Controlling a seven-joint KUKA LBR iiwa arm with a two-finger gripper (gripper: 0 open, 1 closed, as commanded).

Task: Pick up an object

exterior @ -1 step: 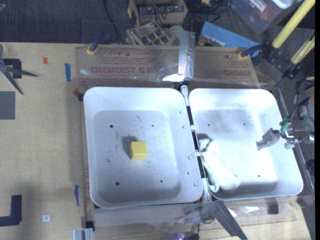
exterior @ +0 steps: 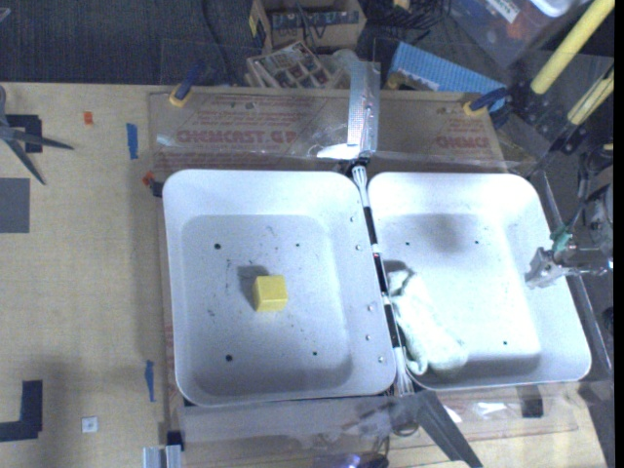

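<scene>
Whether the gripper (exterior: 542,269) is open or closed cannot be told: it is a small, blurred grey shape at the far right, and nothing can be seen caught in it. Farthest left lies the tan bench (exterior: 78,291) with a few dark marks and blue tape bits. Next comes the left bin (exterior: 185,213), where a yellow block (exterior: 270,292) sits alone near the middle of the floor, well apart from every wall. In the right bin (exterior: 487,198), a crumpled white bundle (exterior: 424,328) lies against the left wall, touching the seam between the bins. The gripper hangs over that bin's right rim, well apart from both objects.
</scene>
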